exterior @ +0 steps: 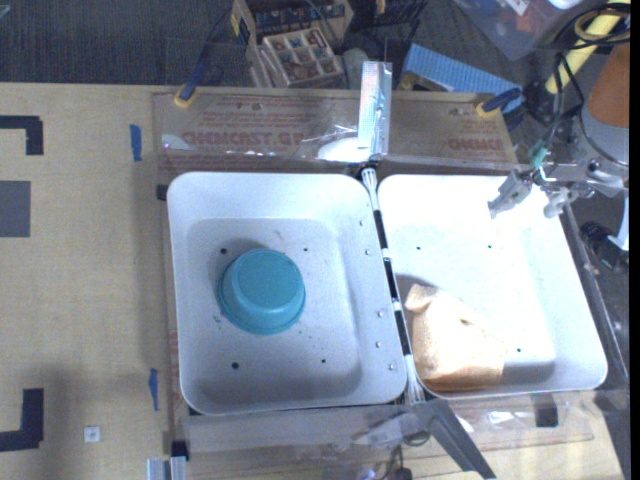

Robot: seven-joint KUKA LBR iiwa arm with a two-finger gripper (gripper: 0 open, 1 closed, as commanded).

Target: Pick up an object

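A teal bowl (262, 290) lies upside down in the left bin (190, 208), a little left of its middle. A tan, sponge-like block (452, 342) rests in the near left corner of the right bin (520, 268). My gripper (527, 200) hangs over the far right corner of the right bin, well away from both objects. It is open, with its two fingers (503, 197) spread and nothing between them.
A clear plastic wall (375, 108) stands behind the bins at the divide. Cables and the arm's body (605, 118) crowd the far right. Crates and clutter sit beyond the bench at the back.
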